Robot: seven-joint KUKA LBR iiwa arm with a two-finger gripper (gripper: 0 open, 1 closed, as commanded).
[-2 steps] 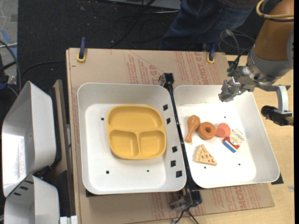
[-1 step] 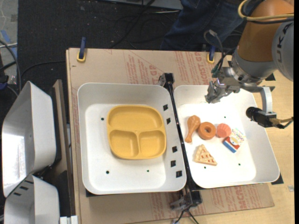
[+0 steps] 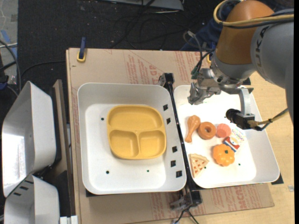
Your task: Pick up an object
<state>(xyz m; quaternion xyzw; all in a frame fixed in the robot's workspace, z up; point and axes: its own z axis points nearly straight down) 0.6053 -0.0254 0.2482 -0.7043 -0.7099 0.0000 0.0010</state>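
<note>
My gripper point(image 3: 200, 96) hung over the far left corner of the right bin point(image 3: 266, 164), and I could not tell how it was set. Nearer, well apart from it, lay the drumstick point(image 3: 192, 127), touching the donut point(image 3: 206, 130). Right of those sat a pink piece point(image 3: 223, 130), then the orange pumpkin point(image 3: 223, 155) and the pizza slice point(image 3: 198, 164). A yellow tray point(image 3: 137, 131) filled the left bin point(image 3: 93, 171).

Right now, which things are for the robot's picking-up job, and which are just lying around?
For the job:
gripper, over the right bin
drumstick
donut
pink toy
pumpkin
pizza slice
small packet

Just lying about:
yellow tray in the left bin
blue-and-yellow clamp at the bench's far corner
cables on the floor
</note>
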